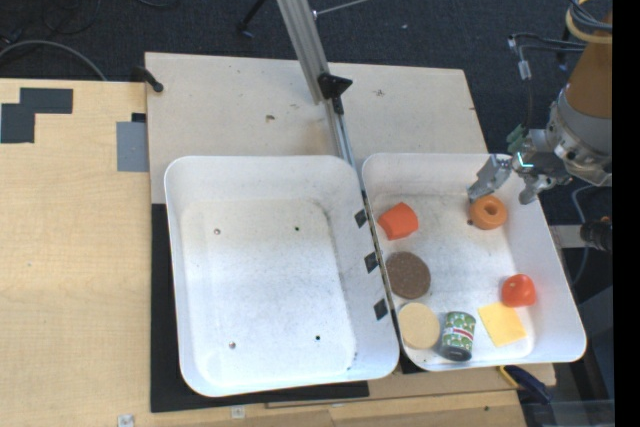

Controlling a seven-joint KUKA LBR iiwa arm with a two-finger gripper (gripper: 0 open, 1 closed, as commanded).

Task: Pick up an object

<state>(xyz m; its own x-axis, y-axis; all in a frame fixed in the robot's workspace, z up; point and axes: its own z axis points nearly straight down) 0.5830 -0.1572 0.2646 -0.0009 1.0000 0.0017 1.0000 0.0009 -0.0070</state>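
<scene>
1. Nearest the camera, along the front of the right bin [560, 340], lie a pale round disc [419, 325], a small green and white can [458, 335] on its side and a yellow block [502, 323]; the disc and the can touch.
2. A little further back sit a small red-orange ball [518, 290] by the right wall and a dark brown disc [408, 274] by the left wall.
3. Beyond those, an orange block [398, 220] lies near the divider, and an orange ring [488, 212] rests towards the back right.
4. The tool [510, 177] hangs just above and behind the ring, its two fingers spread wide with nothing between them.
5. The left bin [200, 185] sits beside it on the bench [410, 105].
6. Judging by this, the step in hand is the approach: nothing is lifted yet, and the ring looks the likely target.
7. The next move calls for coming down with the fingers either side of the ring, then closing before lifting. The ring's rounded edge may slip, and the bin wall is close.
</scene>
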